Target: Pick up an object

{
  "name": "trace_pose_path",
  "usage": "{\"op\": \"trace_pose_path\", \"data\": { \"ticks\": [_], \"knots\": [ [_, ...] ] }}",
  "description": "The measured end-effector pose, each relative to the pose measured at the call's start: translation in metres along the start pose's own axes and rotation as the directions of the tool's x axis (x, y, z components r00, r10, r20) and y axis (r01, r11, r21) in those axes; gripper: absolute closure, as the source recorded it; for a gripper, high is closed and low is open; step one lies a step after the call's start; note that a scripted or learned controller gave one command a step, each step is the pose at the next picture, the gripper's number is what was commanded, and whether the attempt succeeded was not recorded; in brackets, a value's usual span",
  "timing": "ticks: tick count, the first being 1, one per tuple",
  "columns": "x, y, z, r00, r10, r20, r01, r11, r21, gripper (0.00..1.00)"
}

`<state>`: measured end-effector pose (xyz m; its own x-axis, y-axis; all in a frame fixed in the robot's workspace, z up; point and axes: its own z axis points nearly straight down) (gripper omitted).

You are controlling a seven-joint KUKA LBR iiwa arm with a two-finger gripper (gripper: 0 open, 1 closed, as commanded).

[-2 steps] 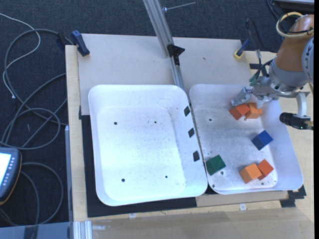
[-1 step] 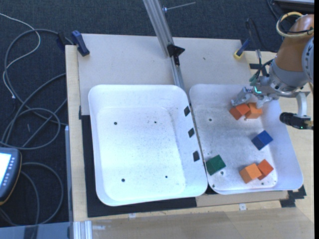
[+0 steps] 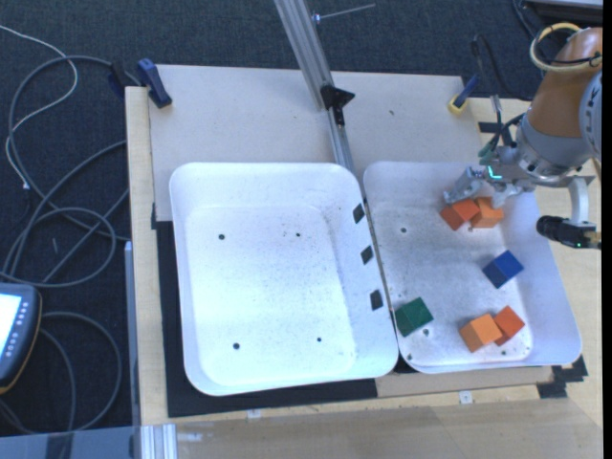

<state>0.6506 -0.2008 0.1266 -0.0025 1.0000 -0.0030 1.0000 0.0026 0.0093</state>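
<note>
Bench w/ two white bins [image 3: 382,256]; gripper [image 3: 483,187] hovering right over orange blocks [image 3: 470,214], finger state unclear. Risking nudging blocks aside, closing on nothing if off-center.

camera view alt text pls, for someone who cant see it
The grey arm's gripper sits low over a pair of orange blocks at the far side of the right bin. That bin also holds a blue block, a green block and two more orange blocks.
</note>
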Motion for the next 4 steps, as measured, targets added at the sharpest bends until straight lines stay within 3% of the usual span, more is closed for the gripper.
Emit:
{"op": "trace_pose_path", "data": {
  "ticks": [3, 4],
  "knots": [
    [0.0, -0.001, 0.0, 1.0, 0.0, 0.0, 0.0, 1.0, 0.001, 0.0],
    [-0.014, 0.005, -0.04, 1.0, 0.002, 0.0, -0.002, 1.0, 0.003, 0.0]
  ]
}}
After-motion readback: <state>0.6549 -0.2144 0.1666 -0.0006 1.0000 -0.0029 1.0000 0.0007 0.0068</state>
